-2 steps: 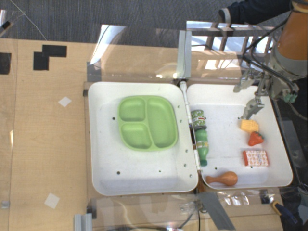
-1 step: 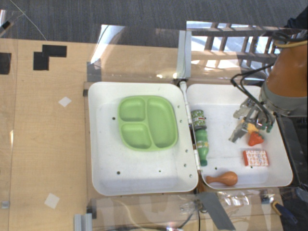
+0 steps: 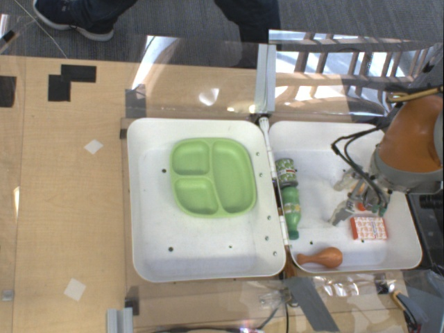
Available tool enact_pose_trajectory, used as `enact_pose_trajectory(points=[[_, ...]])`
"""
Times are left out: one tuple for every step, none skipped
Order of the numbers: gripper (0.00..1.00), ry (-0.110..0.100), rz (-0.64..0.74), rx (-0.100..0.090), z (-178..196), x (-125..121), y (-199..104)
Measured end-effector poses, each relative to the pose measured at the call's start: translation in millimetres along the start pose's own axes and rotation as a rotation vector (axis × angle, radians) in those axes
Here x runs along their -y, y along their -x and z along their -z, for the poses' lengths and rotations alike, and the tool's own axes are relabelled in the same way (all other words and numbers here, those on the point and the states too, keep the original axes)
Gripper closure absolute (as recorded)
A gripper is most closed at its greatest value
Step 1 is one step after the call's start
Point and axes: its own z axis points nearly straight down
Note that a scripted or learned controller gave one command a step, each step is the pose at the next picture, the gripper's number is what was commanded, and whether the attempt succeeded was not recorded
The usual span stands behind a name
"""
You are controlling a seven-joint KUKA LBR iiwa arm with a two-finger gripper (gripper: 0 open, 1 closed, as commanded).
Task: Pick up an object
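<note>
A: Surface?

B: Pale wood bench [image 3: 62,207], a few black patches at its far left. Two white bins side by side: left bin [image 3: 149,255], right bin [image 3: 409,255]. Clear panels stand along the far edge, catching glare. Beyond is dark carpet, with a person's legs and a dark shoe [image 3: 66,16] there.

A: Contents?

B: Left bin: a green divided plate [image 3: 211,177], three sections, lying flat near the middle. Right bin: a green bottle [image 3: 288,196] lying along the left wall, cap toward the near side; a brown pear-shaped thing [image 3: 320,257] at the near wall; a small red and white box [image 3: 369,227] toward the right.

A: Arm?

B: In from the right, orange band over the right bin. Gripper [image 3: 352,200] points down, fingers spread apart, nothing between them.

A: Nearest object?

B: The box, just beside the gripper on its near-right side; whether they touch, cannot tell. Bottle is well apart to the left. Brown thing lies nearer the camera, apart from the fingers.
</note>
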Motion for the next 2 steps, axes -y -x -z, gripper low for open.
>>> enact_pose_trajectory(points=[[1.00,0.002,0.006,0.014,14,-2,4],[1.00,0.001,0.339,-0.006,75,-61,-42]])
